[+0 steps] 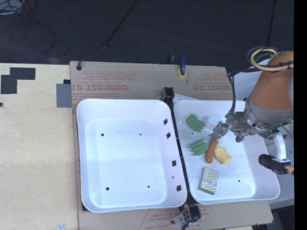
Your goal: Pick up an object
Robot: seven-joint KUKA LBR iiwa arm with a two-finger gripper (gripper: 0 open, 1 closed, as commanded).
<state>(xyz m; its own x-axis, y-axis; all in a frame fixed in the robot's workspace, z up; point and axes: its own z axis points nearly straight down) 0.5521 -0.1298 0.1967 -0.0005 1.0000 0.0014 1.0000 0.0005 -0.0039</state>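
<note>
The right bin (266,193) holds several small items. An orange sausage-shaped piece (211,151) lies near its middle, with a yellow chunk (222,155) touching its right side. Two green ridged pieces lie to the left, one higher (195,122) and one lower (198,147). A small green-and-white patterned box (209,180) rests near the front wall. My gripper (222,130) hangs over the bin, just above and to the right of the sausage's upper end, and I see nothing held in it.
The left bin (124,157) sits beside the right one, with a black divider clip strip (173,143) between them. The grey arm with its orange band (273,87) covers the right bin's far right corner. Cardboard (129,83) lies under both bins.
</note>
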